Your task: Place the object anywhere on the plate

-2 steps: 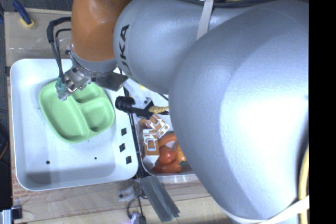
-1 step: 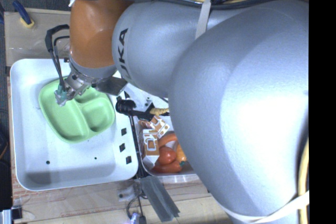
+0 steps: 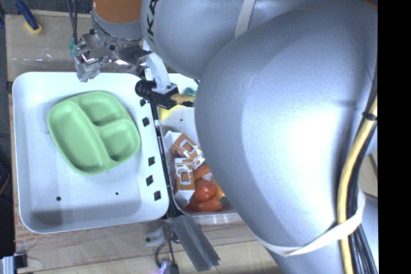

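A light green divided plate (image 3: pixel 94 131) lies in the left white bin (image 3: pixel 38 202), with nothing on it. My gripper (image 3: pixel 87 67) hangs at the bin's far edge, just above and behind the plate's far rim, under the orange wrist band. I see nothing held under it. In the right bin, partly hidden by the arm, lie a brown and white packet (image 3: pixel 185 162), a red and orange vegetable-like object (image 3: pixel 203 194) and a yellow item (image 3: pixel 171 112).
The big grey arm (image 3: pixel 282 106) covers most of the right bin. A divider with black markers (image 3: pixel 153 157) runs between the bins. A blue and yellow tool (image 3: pixel 27 16) lies on the bench at the far left.
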Controlling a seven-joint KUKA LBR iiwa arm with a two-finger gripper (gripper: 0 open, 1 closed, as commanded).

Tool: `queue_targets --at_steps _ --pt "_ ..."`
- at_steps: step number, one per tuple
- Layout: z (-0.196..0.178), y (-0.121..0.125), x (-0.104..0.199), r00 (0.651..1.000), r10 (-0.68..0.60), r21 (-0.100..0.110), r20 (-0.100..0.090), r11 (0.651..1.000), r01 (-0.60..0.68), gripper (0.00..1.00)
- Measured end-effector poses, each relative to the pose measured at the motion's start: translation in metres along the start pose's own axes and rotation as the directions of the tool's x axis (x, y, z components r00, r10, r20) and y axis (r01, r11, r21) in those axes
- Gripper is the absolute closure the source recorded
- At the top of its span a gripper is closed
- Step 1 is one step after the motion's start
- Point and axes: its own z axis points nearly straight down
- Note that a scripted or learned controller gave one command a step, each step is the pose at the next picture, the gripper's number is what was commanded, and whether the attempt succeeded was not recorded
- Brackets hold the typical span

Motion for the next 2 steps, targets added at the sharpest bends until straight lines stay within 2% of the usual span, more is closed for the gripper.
queue_targets --at_steps 1,2 --pt "0.067 -0.05 0.026 0.999 0.052 0.005 -0.001 0.999 -0.052 1.0" --pt "0.034 -0.055 0.05 0.989 0.145 0.002 0.0 0.989 -0.145 1.0"
